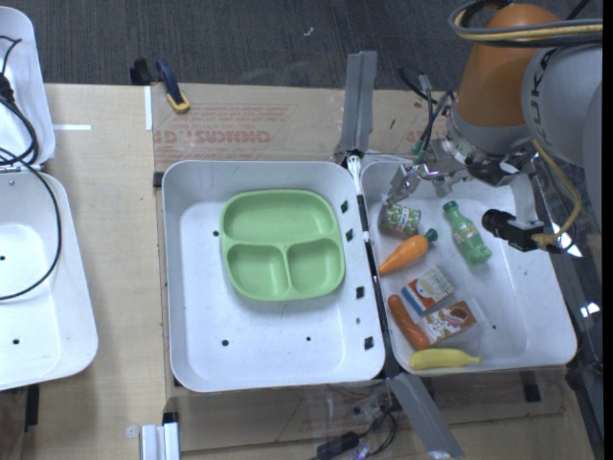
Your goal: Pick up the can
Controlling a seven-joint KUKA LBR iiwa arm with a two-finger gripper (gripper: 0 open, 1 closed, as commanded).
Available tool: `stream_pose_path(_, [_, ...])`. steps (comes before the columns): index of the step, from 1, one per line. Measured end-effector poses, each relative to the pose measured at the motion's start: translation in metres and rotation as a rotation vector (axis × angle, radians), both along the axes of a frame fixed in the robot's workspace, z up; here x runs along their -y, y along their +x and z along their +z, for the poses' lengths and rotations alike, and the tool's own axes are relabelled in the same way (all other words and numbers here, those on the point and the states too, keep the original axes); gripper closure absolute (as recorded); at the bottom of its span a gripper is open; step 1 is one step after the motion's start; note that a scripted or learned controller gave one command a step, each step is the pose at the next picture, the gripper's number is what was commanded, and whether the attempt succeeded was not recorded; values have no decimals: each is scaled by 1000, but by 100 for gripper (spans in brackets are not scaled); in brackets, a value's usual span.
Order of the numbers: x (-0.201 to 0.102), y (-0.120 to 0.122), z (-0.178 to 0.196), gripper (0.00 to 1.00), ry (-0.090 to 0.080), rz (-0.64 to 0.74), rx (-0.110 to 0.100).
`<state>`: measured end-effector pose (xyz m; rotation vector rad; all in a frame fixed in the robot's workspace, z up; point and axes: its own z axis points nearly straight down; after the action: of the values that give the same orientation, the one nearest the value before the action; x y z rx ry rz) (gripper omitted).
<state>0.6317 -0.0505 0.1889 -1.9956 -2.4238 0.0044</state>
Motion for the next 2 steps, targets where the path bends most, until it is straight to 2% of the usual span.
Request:
stream_pose_path(1, [-33,0,0,0,0,-24,-1])
stream_pose_path(2, [48,-5,-82,0,-1,-205,-1])
